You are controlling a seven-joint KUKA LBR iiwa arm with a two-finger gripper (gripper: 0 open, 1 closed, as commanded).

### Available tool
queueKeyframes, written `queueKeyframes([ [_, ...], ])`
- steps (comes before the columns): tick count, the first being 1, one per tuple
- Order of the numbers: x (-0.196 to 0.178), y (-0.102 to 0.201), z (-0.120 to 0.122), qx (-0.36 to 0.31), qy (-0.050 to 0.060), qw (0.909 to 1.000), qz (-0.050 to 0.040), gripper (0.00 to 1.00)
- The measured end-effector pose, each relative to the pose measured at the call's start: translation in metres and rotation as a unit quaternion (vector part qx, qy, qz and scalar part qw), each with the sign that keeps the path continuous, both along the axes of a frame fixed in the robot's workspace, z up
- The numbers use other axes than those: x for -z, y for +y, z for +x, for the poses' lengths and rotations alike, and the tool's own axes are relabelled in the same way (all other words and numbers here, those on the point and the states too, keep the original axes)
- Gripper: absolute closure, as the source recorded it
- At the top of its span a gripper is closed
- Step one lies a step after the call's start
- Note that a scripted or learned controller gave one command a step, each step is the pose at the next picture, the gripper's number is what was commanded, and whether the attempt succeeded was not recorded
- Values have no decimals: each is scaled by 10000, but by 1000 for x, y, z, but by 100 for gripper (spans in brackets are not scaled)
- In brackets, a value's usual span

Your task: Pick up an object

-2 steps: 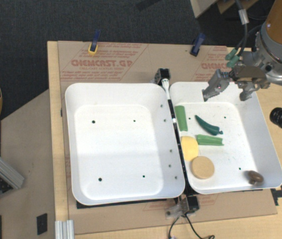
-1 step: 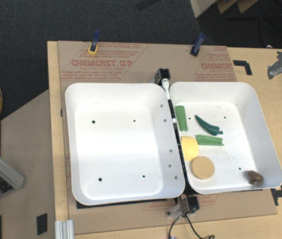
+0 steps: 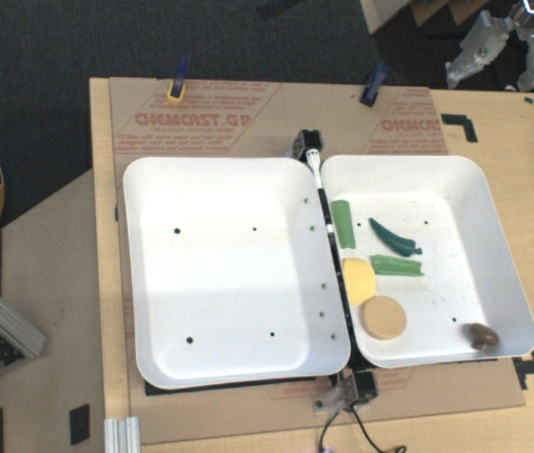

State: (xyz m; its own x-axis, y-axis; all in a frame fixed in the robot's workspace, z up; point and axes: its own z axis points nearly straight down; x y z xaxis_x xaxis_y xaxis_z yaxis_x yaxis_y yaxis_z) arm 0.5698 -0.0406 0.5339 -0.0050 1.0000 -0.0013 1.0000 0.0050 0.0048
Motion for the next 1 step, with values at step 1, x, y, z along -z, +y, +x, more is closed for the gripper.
queueKeyframes([
  [1, -13, -3, -3, 19, -20, 10000, -8, 100],
])
